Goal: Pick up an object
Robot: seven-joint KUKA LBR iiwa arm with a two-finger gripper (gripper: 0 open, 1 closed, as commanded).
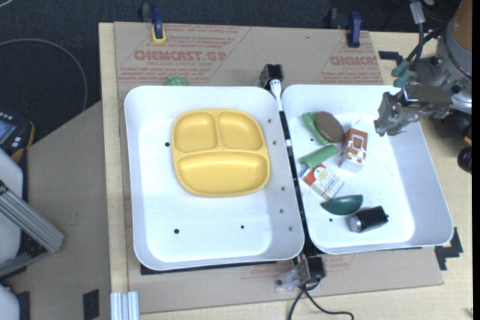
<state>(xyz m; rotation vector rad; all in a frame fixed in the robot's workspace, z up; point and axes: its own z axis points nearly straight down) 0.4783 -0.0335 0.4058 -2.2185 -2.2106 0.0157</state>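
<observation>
The right bin (420, 183) holds several small objects: a brown oval piece (328, 127) over a green one, a green stick (319, 156), a small orange-and-white carton (355, 147), a red-and-white packet (323, 180), a dark green scoop shape (342, 204) and a black cylinder (367, 219). My gripper (390, 121) hangs over the right bin's upper right part, to the right of the carton and apart from every object. Nothing shows between its fingers.
The left bin (150, 183) carries a yellow three-compartment plate (220, 151). A black clip (272, 76) sits at the top of the seam between the bins. Blue clamps (157, 19) (354, 28) hold the cardboard base at the back edge.
</observation>
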